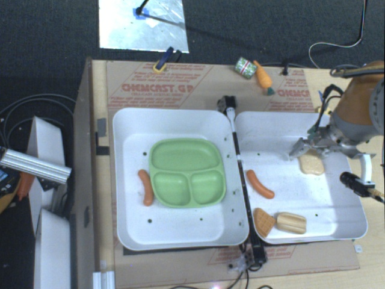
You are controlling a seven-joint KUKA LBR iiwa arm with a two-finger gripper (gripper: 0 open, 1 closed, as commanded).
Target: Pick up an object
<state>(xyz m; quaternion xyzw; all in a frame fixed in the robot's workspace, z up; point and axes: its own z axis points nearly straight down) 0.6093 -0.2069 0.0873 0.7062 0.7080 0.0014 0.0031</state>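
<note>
The right bin (337, 227) holds an orange sausage (260, 184), a tan waffle wedge (263, 221), a small bread loaf (291, 223) and a pale flat biscuit (312, 165). My gripper (314, 146) hangs low at the bin's far right, just above and behind the biscuit, with the grey and orange arm (358, 110) reaching in from the right. Nothing is visibly held. The left bin (129, 221) carries a green divided plate (187, 172) with a second orange sausage (145, 187) lying beside its left edge.
A toy carrot (263, 77) and a small green can (245, 67) lie on the cardboard behind the bins, and a blue and yellow clip (163, 59) lies further left. A black part (359, 185) juts over the right bin's right rim. Cables run at the left.
</note>
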